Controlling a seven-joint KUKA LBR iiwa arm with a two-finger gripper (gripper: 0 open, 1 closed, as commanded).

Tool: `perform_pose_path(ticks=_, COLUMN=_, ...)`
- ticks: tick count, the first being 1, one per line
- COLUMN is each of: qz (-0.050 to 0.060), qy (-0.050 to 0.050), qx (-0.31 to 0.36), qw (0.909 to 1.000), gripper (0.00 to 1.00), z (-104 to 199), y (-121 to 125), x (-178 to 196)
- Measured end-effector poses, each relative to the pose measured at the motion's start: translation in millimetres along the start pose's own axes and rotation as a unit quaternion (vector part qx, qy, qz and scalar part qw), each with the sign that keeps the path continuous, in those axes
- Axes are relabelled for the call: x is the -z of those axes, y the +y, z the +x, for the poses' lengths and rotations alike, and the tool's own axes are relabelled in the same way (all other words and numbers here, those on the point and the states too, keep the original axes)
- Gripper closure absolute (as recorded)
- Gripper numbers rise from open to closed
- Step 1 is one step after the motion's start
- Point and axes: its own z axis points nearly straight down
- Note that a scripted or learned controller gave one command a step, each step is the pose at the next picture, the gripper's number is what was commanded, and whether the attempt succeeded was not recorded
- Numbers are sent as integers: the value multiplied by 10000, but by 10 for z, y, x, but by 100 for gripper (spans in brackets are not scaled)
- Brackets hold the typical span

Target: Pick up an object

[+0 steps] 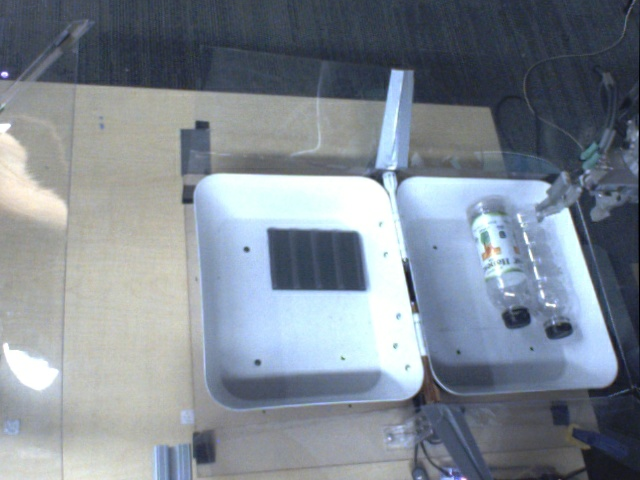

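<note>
Two clear plastic bottles w/ black caps lie in the right-hand shallow white bin; nothing lifted yet.

Approach stage, I'd say: the two-finger gripper hangs at the far right edge, over that bin's upper right corner, just beside the bottles' bases, but it's too small and cluttered to tell how it's set. The labelled bottle w/ green-orange wrap and the bare see-thru bottle lie side by side, touching or nearly so, caps pointing to the near rim. The left-hand white bin carries a dark ribbed rectangular pad, well apart from the action. Next move prob. calls for coming in over one bottle's body, straddling it across its width, then closing; round slick plastic could roll or slip.
</note>
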Motion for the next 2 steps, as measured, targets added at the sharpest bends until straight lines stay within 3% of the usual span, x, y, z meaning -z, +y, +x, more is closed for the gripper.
perform_pose_path(ticks=1, qz=4, qy=4, qx=463, qw=9989, gripper=0, z=102, y=413, x=-1002)
perform_pose_path(ticks=2, qz=-22, qy=-1, qx=1596, qw=9872, gripper=0, z=428, y=533, x=-1917)
